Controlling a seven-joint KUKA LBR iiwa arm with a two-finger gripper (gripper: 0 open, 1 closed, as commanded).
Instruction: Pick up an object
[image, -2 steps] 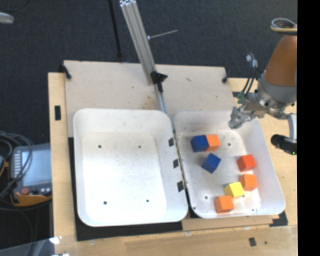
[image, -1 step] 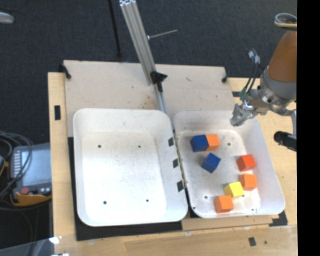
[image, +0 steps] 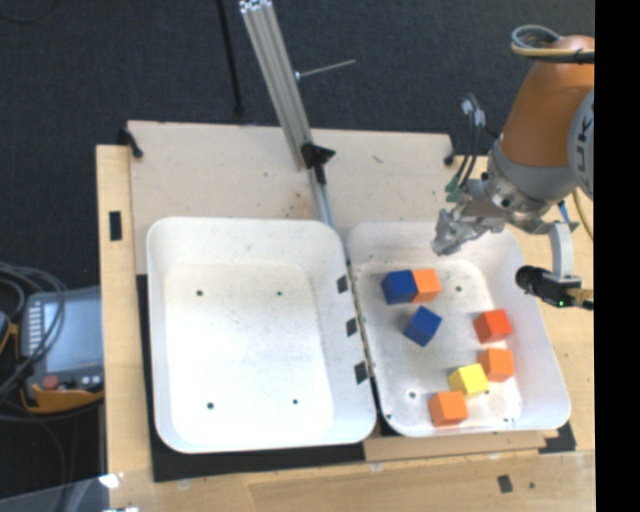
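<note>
The right bin (image: 520, 265) holds several small cubes. A blue cube (image: 398, 286) touches an orange cube (image: 427, 283) near the bin's back left. Another blue cube (image: 422, 326) lies just in front of them. A red-orange cube (image: 492, 325) and an orange cube (image: 498, 362) sit to the right, with a yellow cube (image: 468, 379) and an orange cube (image: 448, 407) near the front. My gripper (image: 452, 236) hangs over the bin's back edge, above and to the right of the blue and orange pair, with nothing seen between its fingers.
The left bin (image: 250, 330) sits beside the right one, with black clips along the shared edge. A slanted aluminium rail (image: 285, 90) rises behind the bins. A grey control box (image: 60, 340) with cables lies off the bench's left.
</note>
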